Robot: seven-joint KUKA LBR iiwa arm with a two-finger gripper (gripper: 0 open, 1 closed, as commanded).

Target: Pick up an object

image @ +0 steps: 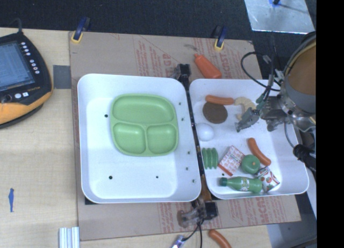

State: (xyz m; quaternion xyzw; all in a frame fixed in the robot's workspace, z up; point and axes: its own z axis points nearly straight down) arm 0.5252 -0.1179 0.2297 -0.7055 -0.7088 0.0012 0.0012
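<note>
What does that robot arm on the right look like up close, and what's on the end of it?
The arm is a rounded grey body with an orange band above the wrist. Black cables loop beside it. At its tip sits a small gripper of grey metal with two slim fingers, over the right bin.

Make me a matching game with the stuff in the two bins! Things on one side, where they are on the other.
Things:
1. green plate
2. green bottle
3. brown disc
4. white ball

Places:
A. lying along the right bin's near edge
B. just below the brown disc
C. alone in the left bin
D. under the sausage at the right bin's far side

Pairs: 1-C, 2-A, 3-D, 4-B
</note>
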